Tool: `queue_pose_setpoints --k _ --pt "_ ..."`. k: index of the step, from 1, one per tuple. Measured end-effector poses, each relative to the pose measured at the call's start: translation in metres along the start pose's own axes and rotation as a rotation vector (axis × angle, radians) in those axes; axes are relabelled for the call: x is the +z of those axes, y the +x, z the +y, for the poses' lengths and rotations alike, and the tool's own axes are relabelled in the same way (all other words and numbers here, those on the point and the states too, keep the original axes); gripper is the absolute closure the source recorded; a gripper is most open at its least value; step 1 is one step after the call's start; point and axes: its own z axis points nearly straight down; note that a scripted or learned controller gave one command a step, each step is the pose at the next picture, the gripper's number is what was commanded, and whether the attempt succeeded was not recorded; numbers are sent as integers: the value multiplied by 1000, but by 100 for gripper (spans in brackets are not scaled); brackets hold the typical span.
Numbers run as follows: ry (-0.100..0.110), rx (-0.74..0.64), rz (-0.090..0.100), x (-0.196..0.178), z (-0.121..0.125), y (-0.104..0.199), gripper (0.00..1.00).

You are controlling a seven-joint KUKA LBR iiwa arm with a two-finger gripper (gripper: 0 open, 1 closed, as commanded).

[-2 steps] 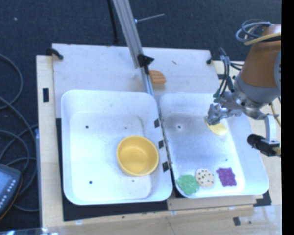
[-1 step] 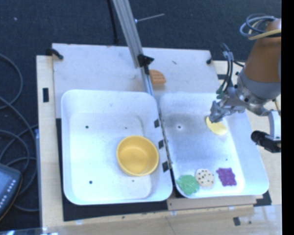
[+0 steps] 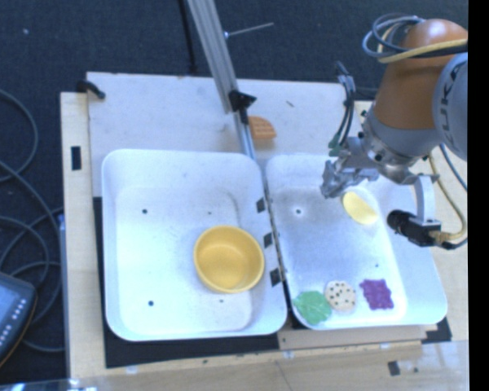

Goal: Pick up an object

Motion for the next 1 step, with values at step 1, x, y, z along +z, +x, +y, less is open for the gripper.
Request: queue_pose_setpoints --k 1 --pt "3 2 -1 16 15 52 100"
